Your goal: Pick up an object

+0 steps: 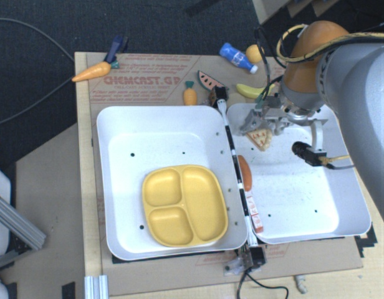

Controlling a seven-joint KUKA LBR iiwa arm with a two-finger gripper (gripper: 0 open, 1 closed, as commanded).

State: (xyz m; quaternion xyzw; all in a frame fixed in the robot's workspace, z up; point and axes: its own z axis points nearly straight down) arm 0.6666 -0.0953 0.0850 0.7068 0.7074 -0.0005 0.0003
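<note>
My gripper (262, 124) hangs over the far left corner of the right bin (304, 223), close to its rim, fingers clamped on a toast-like wedge (261, 138). A hot dog (244, 172) lies along the left wall; the floor toward the near edge is open.

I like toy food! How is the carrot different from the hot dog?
The carrot is orange with a green top; the hot dog is reddish brown. The carrot tapers to a point, while the hot dog has rounded ends. The carrot lies on the bench outside the bins, while the hot dog lies in the right bin beside the divider. Both are small, long toy foods lying flat.
</note>
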